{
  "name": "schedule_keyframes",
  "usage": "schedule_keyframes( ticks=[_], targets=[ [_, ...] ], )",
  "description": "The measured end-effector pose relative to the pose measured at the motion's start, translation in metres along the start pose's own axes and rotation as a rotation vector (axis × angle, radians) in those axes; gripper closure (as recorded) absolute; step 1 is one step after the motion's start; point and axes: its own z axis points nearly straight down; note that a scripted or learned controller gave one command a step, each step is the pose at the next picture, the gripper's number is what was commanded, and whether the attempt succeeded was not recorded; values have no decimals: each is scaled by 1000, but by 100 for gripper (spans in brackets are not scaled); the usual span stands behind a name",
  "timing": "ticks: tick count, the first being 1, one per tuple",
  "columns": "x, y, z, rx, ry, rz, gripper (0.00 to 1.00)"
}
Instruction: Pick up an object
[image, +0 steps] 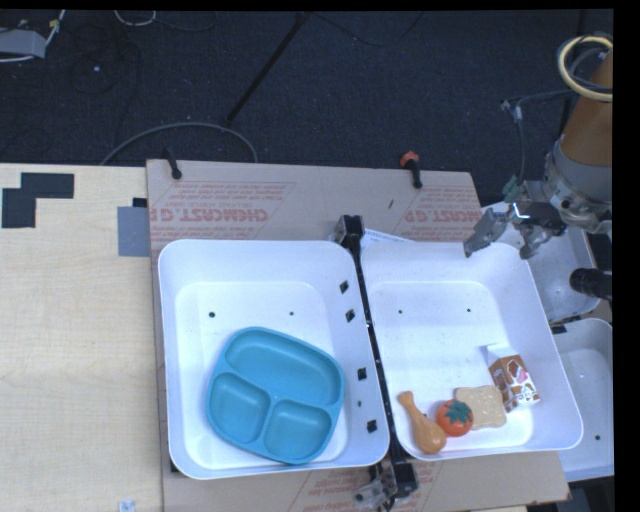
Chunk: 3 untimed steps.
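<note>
The pincer (505, 228) hangs open and holds nothing, above the far right corner of the right white bin (440, 300) — the small round red toy tomato (454, 417) lies near its front edge, so the picking is not yet begun.

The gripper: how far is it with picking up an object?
Nothing looks picked up yet. The gripper hangs over the far right corner of the right bin, with nothing between its jaws. The drumstick, tomato, toast and small packet lie at the bin's near side. Reaching, grasping and lifting remain.
</note>
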Motion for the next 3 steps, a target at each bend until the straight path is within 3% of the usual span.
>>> schedule_keyframes(
  ticks=[1,3],
  targets=[
    [0,2,-6,-11,-2,-1,0],
    [-2,7,121,-6,-1,0,0]
  ],
)
